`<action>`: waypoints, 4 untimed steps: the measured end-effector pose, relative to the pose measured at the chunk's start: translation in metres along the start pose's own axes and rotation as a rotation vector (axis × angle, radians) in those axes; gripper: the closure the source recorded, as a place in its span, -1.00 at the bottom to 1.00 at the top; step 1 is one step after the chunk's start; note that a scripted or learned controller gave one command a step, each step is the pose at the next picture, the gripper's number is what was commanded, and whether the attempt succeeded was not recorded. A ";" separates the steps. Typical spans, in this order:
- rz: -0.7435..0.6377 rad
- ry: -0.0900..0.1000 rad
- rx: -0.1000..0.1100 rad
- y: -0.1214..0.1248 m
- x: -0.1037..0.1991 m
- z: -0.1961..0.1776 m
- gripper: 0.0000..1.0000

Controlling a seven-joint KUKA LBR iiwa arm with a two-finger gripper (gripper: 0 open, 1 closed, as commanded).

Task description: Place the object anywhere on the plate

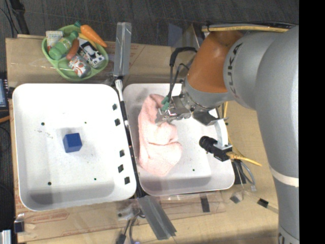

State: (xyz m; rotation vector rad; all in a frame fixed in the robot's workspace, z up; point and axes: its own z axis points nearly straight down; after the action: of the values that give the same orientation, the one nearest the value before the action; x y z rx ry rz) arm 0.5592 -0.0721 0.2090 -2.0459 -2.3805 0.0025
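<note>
A: Task thing?
B: Hard to pin down. Blue cube (72, 142) sits loose in the left bin (30, 100), left of center, nothing touching it. Pink cloth (158, 139) lies crumpled in the right bin (203, 179), along its left half, running from near the top wall down toward the lower part.

A: End effector?
B: End effector (170, 111) is down in the right bin, right at the cloth's upper edge, looks like contact with the fabric. Can't tell whether it's apart or together, the wrist hardware covers it.

A: Arm?
B: Grey arm (269, 85) with the orange band (216, 65) comes in from the right, over the right bin's upper right corner.

A: Anything else?
B: Green bowl (53, 62) of toy food on the bench (147, 55), above the left bin, well apart from the cube. An orange carrot (91, 34) sticks out on top. Black dividers between the two bins.
</note>
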 end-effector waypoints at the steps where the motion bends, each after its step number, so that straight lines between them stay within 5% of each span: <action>1: -0.007 -0.001 -0.001 0.001 0.001 -0.022 1.00; 4: -1.226 -0.004 -0.002 0.053 0.133 -0.012 1.00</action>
State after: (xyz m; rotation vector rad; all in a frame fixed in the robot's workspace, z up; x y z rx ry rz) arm 0.5920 0.0673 0.2207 -0.3036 -3.1281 0.0011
